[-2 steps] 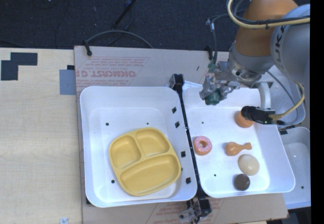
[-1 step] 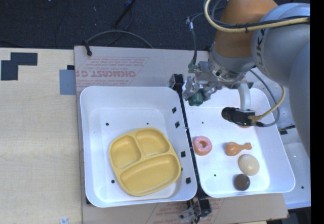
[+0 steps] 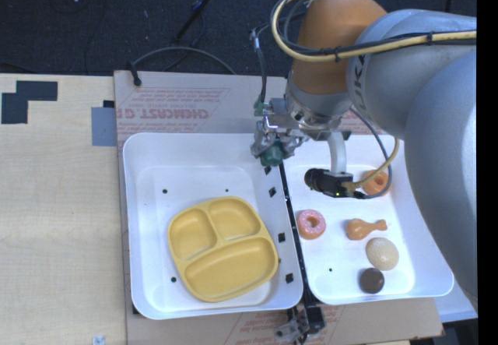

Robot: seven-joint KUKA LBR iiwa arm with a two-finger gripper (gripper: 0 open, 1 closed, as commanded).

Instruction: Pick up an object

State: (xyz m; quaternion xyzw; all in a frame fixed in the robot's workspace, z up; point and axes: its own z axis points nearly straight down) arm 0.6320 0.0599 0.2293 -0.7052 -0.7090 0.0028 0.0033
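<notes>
Gripper (image 3: 272, 150) hangs over the bins' shared wall near the far end; I cannot tell if it's spread or pinched. Donut (image 3: 312, 223), drumstick (image 3: 364, 227), egg (image 3: 382, 253) lie in right bin (image 3: 424, 273); tray (image 3: 224, 248) in left bin (image 3: 144, 180).

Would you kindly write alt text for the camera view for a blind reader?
A grey robot arm reaches in from the right, its gripper above the far end of the divider between two white bins. The left bin holds a yellow divided plate; the right bin holds a pink doughnut, an orange ring, an orange drumstick, a pale egg and a brown ball.
</notes>
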